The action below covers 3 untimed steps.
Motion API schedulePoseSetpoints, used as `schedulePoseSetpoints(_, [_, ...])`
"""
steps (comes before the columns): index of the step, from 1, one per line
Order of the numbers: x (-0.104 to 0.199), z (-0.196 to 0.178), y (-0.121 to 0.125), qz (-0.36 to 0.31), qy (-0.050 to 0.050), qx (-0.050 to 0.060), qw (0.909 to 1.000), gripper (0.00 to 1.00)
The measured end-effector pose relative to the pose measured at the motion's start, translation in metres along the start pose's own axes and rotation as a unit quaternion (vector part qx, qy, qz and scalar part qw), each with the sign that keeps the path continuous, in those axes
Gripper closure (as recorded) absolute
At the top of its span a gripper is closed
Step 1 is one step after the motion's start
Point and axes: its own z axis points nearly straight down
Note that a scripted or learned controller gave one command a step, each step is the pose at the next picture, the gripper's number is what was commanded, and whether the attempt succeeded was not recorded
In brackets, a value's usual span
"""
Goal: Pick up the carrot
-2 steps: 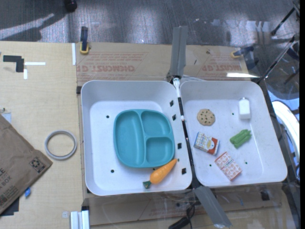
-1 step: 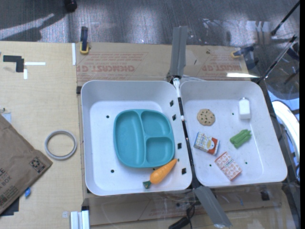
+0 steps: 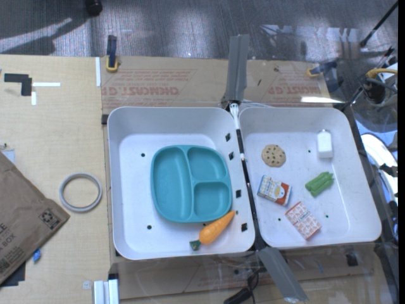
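Camera view from above, looking down on two white bins on a bench (image 3: 50,125). Job not started yet, going by how things lie. Lying flat on the floor of the left-hand bin (image 3: 126,233), close to the front wall: the carrot (image 3: 216,228), orange tip pointing up and right, little green top (image 3: 195,246) pointing down and left. Right beside the front corner of a blue-green plate (image 3: 190,183), maybe touching it, hard to say. No fingers around the carrot, so not picked up. Over in the right-hand bin (image 3: 354,230): a cookie (image 3: 273,155), a small white block (image 3: 324,143), a green thing (image 3: 319,183) and two little packets (image 3: 274,190) (image 3: 302,220), all well apart from the carrot. Cannot tell how wide the claw is or whether anything is in it. All left to do: reach over to the carrot, come down, close on it, and lift it up.
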Motion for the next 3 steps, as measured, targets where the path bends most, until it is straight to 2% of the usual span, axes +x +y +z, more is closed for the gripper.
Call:
schedulePoseSetpoints(1, [0.038, -0.084, 0.044, -0.001, 0.001, 0.0, 1.0, 0.0])
schedulePoseSetpoints(2, [0.04, -0.088, 0.044, -0.004, -0.004, 0.0, 1.0, 1.0])
schedulePoseSetpoints(3, [-0.021, -0.085, 0.032, 0.0, 0.0, 0.0, 1.0, 1.0])
